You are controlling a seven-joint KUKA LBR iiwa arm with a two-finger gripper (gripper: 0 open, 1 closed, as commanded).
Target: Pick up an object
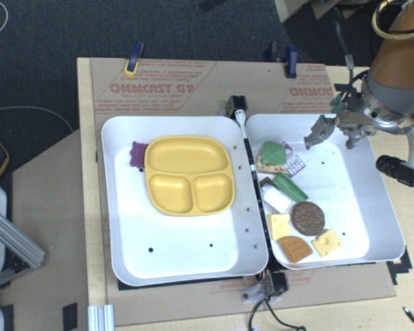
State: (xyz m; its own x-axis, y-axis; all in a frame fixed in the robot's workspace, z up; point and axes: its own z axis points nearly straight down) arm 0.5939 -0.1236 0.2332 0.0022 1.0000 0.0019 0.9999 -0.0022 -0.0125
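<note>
The arm comes in over the far right corner of the counter [193,81], and its tool [337,131] hangs above the far part of the right bin [372,185]. Its two fingers [319,132] are spread wide with nothing between them.

The things to pick lie crowded along the right bin's left side, next to the left bin [124,205]. Farthest back is a green-topped sandwich piece [272,155] with a small patterned packet [294,164] touching it. In front of these a green stick [290,187] lies at a slant, partly over a white block [276,200]. Nearer the front edge sit a brown round cookie [308,217], a pale yellow square [281,225], an orange-brown wedge [294,247] and a yellow cheese piece [327,243], packed close together. The right half of this bin is bare white floor.

In the left bin a yellow divided tray [190,173] takes up the far half; a purple thing [138,154] is half hidden behind its left rim, and what it is cannot be made out.

Two clamps [132,59] grip the counter's far edge.
</note>
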